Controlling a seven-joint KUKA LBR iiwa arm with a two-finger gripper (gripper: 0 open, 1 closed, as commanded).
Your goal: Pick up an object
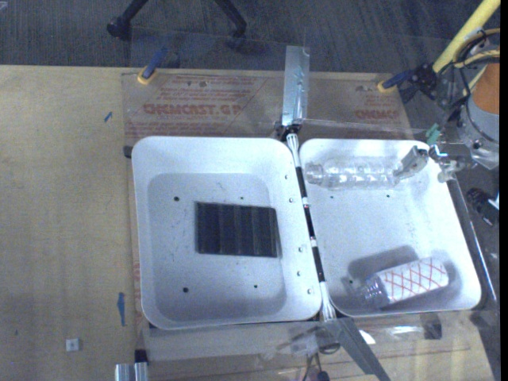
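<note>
In the camera view, two white bins are seen side by side on the tabletop. The left bin carries a dark ribbed rectangular pad near its middle, its long axis running left to right.

In the right bin, two bottles are found. A clear plastic bottle lies on its side along the upper edge of the bin, its long axis nearly horizontal in the frame; which end bears the cap cannot be told. A second bottle with a red lattice label lies in the lower right part of the bin, its long axis tilted slightly, with the clear neck end pointing to the lower left and the labelled body to the right. No words can be read on that label.

The gripper is seen at the upper right of the bin, just beside the right end of the clear bottle; whether it touches the bottle cannot be told, and the state of the jaws cannot be told either. The labelled bottle lies well apart from it.

On the clear sheet behind the bins, red mirrored lettering is visible but cannot be read reliably.
</note>
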